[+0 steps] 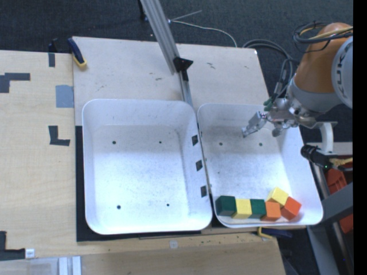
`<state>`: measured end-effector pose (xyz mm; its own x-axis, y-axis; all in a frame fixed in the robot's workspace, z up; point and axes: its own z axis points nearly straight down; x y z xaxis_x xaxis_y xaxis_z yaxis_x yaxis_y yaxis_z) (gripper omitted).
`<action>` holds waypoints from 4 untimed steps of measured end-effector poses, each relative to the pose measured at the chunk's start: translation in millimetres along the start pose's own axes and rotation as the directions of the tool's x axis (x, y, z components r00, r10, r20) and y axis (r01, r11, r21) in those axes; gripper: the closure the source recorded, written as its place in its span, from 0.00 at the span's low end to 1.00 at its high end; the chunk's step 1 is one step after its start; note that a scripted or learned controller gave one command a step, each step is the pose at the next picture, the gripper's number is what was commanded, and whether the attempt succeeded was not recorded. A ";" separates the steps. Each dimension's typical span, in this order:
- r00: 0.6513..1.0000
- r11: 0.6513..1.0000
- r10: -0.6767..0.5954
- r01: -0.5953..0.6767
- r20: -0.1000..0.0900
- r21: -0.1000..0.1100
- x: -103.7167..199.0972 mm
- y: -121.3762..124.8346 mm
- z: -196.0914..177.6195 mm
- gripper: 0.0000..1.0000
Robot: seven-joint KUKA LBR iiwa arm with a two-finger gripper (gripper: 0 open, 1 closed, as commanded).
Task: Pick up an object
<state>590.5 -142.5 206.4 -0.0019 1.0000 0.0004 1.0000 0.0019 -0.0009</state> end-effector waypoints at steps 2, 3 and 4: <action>1.000 1.000 0.000 0.000 0.000 0.000 0.0 0.0 0.0 0.00; 1.000 1.000 0.003 -0.003 0.000 0.003 24.4 -91.6 -13.3 0.00; 1.000 1.000 -0.001 0.001 0.000 0.005 37.2 -45.4 55.4 0.00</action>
<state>545.0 -105.4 151.0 -0.0028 1.0000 0.0006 1.0000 0.0028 -0.0062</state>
